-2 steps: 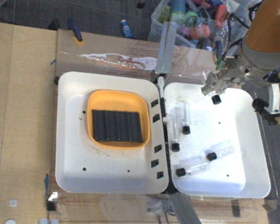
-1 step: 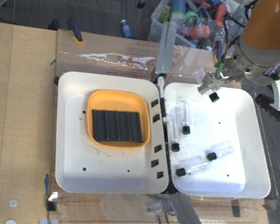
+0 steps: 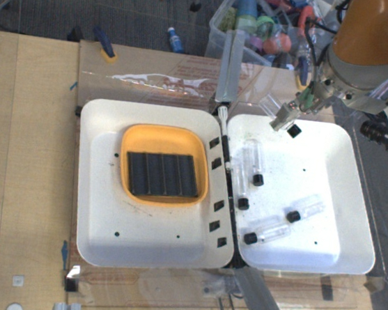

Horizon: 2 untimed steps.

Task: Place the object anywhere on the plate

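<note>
Several clear plastic tubes with black caps lie in the right bin (image 3: 356,206): one tube (image 3: 252,156) near the divider, another tube (image 3: 307,207) toward the middle, and a third tube (image 3: 269,232) near the front. The orange plate (image 3: 134,140) sits in the left bin (image 3: 96,209) and carries a black ribbed block (image 3: 162,174). My gripper (image 3: 288,123) hovers over the back left corner of the right bin, above the tubes and well to the right of the plate. I see nothing clearly held in it.
A row of black clips (image 3: 216,189) runs along the divider between the bins. Behind the bench stands a clear tub of coloured toys (image 3: 267,16). The arm's orange band (image 3: 368,25) hangs over the back right corner.
</note>
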Available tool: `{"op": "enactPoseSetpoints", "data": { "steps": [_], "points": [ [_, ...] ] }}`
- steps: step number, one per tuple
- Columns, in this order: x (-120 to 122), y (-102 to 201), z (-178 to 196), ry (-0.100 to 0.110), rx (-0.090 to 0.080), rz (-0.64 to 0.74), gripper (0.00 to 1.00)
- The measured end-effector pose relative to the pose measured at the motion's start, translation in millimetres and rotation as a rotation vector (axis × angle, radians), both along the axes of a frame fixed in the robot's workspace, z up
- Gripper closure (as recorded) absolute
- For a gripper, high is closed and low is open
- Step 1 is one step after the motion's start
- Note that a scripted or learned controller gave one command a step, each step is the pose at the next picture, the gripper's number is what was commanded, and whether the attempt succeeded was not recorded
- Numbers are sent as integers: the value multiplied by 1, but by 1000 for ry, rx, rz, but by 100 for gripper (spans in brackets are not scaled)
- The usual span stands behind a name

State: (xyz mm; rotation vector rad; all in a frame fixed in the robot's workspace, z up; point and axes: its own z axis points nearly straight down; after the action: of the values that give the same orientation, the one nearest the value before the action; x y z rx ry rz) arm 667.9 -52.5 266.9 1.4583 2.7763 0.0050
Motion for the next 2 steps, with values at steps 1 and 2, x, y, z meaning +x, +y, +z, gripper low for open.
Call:
{"op": "enactPoseSetpoints", "data": {
  "steps": [1, 2],
  "points": [
    [0, 7, 12, 0, -1, 117, 100],
    [-11, -9, 0, 4, 0, 327, 100]
  ]
}}
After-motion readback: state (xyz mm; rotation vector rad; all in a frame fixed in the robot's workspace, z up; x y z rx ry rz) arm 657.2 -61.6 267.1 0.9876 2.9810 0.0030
